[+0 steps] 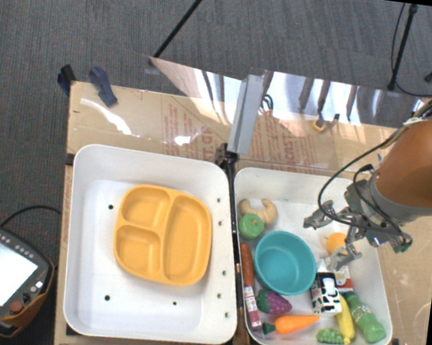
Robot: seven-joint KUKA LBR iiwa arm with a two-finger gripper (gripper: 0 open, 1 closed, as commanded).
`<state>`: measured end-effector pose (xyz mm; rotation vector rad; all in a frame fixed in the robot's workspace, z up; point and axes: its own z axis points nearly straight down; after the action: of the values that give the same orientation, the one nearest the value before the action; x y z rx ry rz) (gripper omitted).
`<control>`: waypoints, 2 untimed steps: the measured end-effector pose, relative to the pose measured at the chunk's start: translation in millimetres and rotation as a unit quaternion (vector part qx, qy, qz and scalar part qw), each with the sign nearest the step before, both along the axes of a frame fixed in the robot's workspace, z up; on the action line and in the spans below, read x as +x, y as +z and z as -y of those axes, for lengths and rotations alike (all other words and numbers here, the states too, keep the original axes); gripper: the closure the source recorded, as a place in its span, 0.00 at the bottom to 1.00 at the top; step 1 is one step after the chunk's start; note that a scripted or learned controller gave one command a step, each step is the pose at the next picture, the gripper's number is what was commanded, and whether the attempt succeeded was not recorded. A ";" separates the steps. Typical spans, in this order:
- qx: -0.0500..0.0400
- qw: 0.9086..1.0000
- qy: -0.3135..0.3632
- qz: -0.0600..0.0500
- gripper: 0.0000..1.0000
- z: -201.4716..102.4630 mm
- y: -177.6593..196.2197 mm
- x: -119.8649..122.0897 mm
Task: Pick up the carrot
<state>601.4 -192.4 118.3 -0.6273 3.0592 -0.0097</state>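
Carrot (296, 323) lies near the front edge of the right bin (387, 291), below and a little right of the teal bowl (285, 262), well apart from the gripper (345, 256). Left of the bowl, the left bin (95, 183) holds a yellow plate (164, 234). A green ball (251, 226) and a red stick (249, 280) are just left of the bowl; purple grapes (274, 302) lie below it, beside the carrot. Right of the bowl stand a black and white carton (328, 294), a yellow corn (345, 320) and an orange ball (335, 242). The gripper hangs above the carton, right of the bowl; I cannot tell how it is set. The arm (413, 167) comes from the right, bent down.
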 end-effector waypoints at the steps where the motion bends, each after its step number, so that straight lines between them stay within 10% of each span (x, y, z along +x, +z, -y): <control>1: -0.001 1.000 -0.027 0.001 0.00 6.3 -13.8 -5.4; 2: -0.003 1.000 -0.008 0.008 0.00 1.7 -13.3 -11.3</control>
<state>590.1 -194.2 105.0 -0.5987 3.0507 -0.0253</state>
